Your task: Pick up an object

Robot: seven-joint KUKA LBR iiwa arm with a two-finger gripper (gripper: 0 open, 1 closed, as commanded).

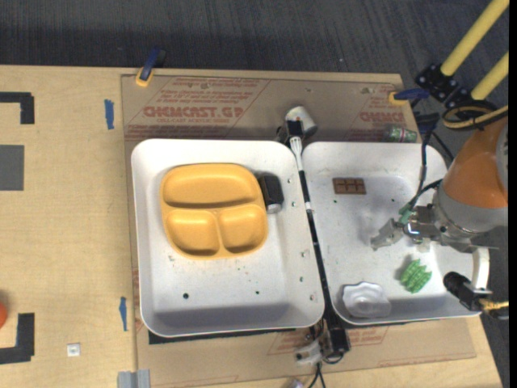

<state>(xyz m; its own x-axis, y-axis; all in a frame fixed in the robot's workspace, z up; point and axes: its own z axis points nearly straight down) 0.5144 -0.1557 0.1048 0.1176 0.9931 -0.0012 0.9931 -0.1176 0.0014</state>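
Left bin (153, 297): yellow divided tray (214, 208), a dark object (271, 191) touching it at 3 o'clock.
Right bin (355, 164): brown block (350, 187) at 12, clear lid (365, 299) at 7.
Pincer (386, 234): finger state, cannot tell; nothing seen held.
Green toy (415, 276): nearest target, near the pincer at 5 o'clock, nothing between.
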